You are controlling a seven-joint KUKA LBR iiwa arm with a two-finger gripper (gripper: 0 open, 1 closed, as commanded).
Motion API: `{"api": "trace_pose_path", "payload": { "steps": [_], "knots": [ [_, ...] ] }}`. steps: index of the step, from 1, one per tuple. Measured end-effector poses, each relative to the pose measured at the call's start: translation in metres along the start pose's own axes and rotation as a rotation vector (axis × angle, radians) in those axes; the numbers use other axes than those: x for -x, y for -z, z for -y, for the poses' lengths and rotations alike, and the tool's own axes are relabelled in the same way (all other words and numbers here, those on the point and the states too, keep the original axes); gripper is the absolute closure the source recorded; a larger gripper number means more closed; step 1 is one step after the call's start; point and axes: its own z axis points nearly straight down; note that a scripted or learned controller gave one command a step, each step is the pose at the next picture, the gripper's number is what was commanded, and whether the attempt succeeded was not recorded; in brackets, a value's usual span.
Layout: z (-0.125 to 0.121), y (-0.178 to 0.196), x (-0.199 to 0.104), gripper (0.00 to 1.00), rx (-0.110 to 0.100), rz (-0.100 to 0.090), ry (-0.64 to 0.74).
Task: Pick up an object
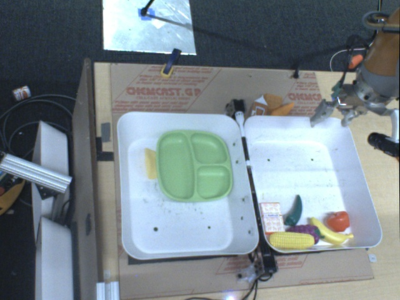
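My gripper (330, 115) hangs over the far right rim of the right bin (312, 161), its two fingers spread open with nothing between them. The toy food lies well away from it, in the bin's near right corner: a corn cob (291, 240), a purple eggplant (304, 230), a yellow banana (331, 232), a red tomato (338, 220), a dark green pepper (293, 211) and a small red-and-white card (270, 217).
The left bin (134, 230) holds a green divided plate (192, 165) with a yellow piece (150, 164) beside its left edge. An orange scrap (275, 107) lies on the cardboard behind the bins. Cables and metal parts sit at the far left.
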Motion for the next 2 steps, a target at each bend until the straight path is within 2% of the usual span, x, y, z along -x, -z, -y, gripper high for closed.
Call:
{"api": "trace_pose_path", "payload": {
  "steps": [2],
  "knots": [
    [0.0, 0.0, 0.0, 0.0, 0.0, 0.0, 0.0]
  ]
}}
